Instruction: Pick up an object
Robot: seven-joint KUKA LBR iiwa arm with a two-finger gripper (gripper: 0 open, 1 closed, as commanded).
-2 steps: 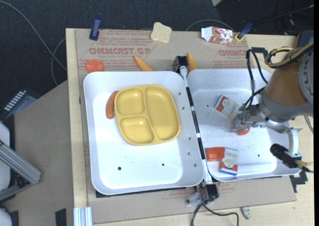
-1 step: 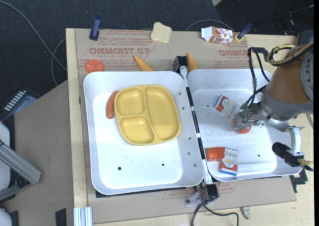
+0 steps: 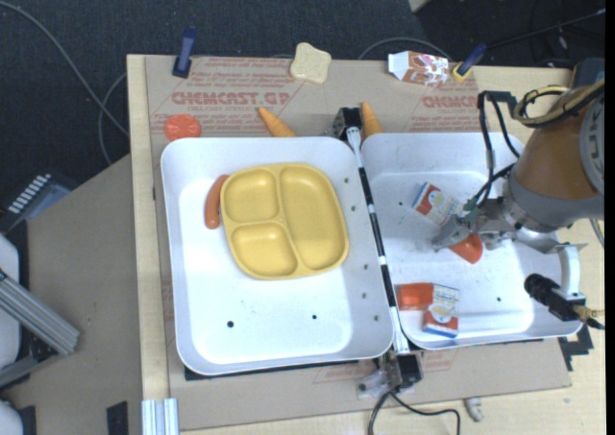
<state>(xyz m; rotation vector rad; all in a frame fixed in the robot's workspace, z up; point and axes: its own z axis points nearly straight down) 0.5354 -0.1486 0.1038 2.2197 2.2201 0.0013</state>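
Nearest, at the right bin's [image 3: 500, 150] front wall, an orange block [image 3: 415, 296] & a small carton [image 3: 442, 312] lie touching, prob. just strewn as pick targets; the left bin [image 3: 192, 231] holds a yellow divided plate [image 3: 285, 219] w/ a sausage-like piece [image 3: 211, 205] at its left edge. Mid right bin, the gripper [image 3: 459, 234] sits low over a red-orange object [image 3: 467, 250], seemingly the target, but wrist & cables blur the tip, so can't tell jaw state. Farther back lies a second carton [image 3: 431, 200], beyond it a bread-slice toy [image 3: 309, 62] on the board.

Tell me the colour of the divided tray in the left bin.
Yellow; the divided tray shows in the camera view.
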